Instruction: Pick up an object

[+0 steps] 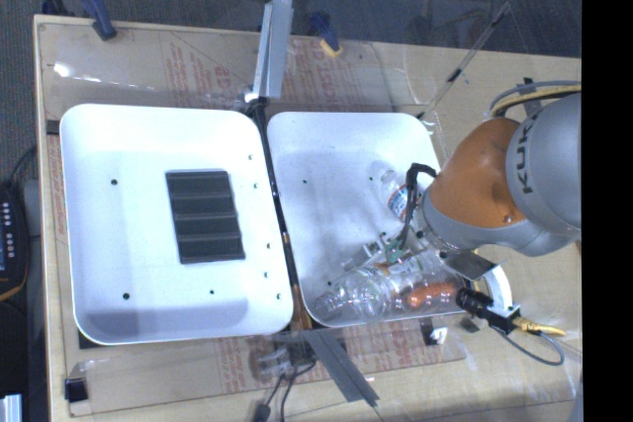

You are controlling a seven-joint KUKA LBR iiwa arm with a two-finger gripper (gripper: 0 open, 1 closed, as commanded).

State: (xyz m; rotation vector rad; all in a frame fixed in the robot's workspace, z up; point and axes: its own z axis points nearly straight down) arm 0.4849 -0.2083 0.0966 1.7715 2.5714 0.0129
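Two white bins; grey-orange arm (514, 183) low over right bin (326, 153), above clear plastic bottle (361, 294); grip state cannot tell.

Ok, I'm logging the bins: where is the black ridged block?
The black ridged block lies flat near the middle of the left bin, apart from the clutter in the right bin.

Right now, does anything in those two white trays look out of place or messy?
Nothing looks broken or spilled. The right bin has clear plastic bottles lying jumbled on their sides in its near corner, under the arm. The left bin holds one dark ribbed block, lying flat.
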